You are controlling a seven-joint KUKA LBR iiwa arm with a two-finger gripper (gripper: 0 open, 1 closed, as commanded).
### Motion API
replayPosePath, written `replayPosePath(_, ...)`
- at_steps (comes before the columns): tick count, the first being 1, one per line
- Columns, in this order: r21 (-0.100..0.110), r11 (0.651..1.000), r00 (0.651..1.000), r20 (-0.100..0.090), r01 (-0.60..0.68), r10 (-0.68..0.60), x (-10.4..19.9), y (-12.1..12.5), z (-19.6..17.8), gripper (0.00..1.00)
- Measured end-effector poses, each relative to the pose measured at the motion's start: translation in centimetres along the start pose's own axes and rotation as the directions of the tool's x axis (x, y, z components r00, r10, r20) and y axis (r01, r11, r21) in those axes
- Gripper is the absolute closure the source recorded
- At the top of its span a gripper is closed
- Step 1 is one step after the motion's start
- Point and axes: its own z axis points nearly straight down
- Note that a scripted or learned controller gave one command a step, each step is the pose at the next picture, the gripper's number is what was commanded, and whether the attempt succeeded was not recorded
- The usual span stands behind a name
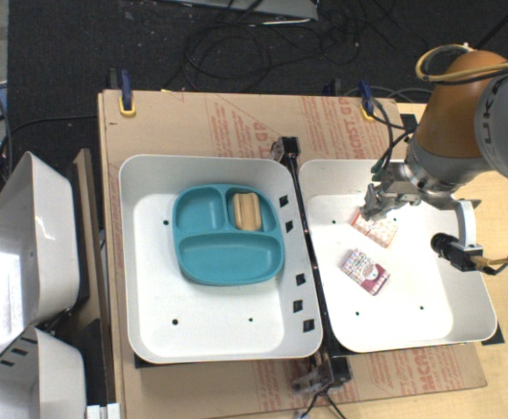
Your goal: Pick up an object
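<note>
Two small pink-and-white packets lie in the right bin (463,321). One packet (375,228) sits toward the bin's back, directly under my gripper (376,206), which has come down over its far edge. The other packet (364,271) lies flat a little nearer the front, apart from the gripper. In the left bin (149,321) a teal divided tray (223,238) holds a tan wooden block (246,211) in its back right compartment. The arm's orange band (459,103) is at the upper right.
The bins meet at a black divider strip (305,260) on a cardboard-covered bench (236,120). A black knob on the wrist (450,250) overhangs the right bin's right side. White containers (23,251) stand off the bench at the left. Cables lie on the dark floor behind.
</note>
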Motion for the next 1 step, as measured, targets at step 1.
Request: replayPosePath(1, -0.001, 1.0, 1.0, 0.0, 0.005, -0.005, -0.02, 0.16, -4.1, 1.0)
